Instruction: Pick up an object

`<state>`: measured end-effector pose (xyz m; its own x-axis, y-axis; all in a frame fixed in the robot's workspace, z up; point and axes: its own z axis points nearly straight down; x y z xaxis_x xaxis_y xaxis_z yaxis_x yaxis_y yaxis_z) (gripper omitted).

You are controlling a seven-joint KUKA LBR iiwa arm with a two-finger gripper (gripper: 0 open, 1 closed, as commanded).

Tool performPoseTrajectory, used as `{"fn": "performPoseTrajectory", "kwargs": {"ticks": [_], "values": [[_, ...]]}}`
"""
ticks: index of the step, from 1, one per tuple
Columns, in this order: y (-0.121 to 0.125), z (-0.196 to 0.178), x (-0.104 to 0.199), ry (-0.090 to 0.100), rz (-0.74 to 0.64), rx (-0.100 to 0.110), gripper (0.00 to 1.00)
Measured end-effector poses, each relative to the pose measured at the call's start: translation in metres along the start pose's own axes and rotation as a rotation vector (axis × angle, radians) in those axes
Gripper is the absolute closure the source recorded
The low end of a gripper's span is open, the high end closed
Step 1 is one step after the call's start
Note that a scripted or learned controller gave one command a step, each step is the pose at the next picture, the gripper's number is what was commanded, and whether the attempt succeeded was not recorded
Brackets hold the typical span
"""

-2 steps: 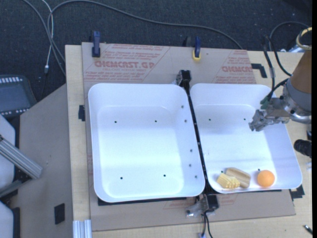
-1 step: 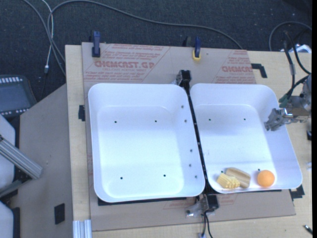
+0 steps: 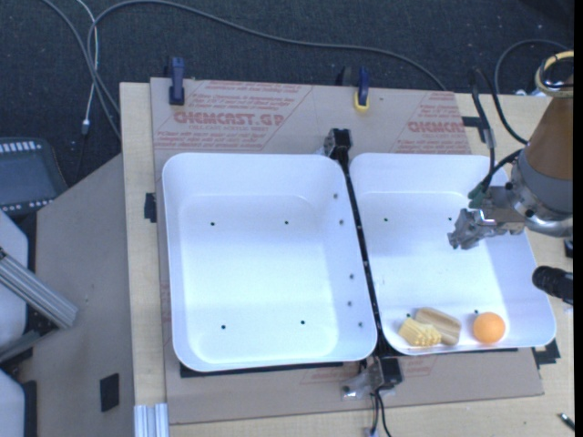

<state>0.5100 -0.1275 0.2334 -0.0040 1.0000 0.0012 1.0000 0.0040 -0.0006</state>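
Camera view: metal gripper [image 3: 463,233] over right bin [image 3: 401,182], grip state unclear; smooth orange ball [image 3: 489,327], ridged corn cob [image 3: 420,333], tan bread roll [image 3: 440,320] at front edge.

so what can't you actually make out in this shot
- Gripper, camera view: too small and dark to tell open from shut.
- Arm: cut off by the right edge.
- Tan object in the right bin: partly hidden by the yellow object; kind unclear.
- Orange ball: surface detail too small.
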Motion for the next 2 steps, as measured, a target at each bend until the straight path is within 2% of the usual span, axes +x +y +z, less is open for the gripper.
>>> {"fn": "performPoseTrajectory", "kwargs": {"ticks": [1, 2], "values": [[0.047, -0.027, -0.002, -0.002, 0.003, -0.004, 1.0], [-0.019, -0.077, -0.037, -0.003, 0.008, -0.006, 1.0]]}}
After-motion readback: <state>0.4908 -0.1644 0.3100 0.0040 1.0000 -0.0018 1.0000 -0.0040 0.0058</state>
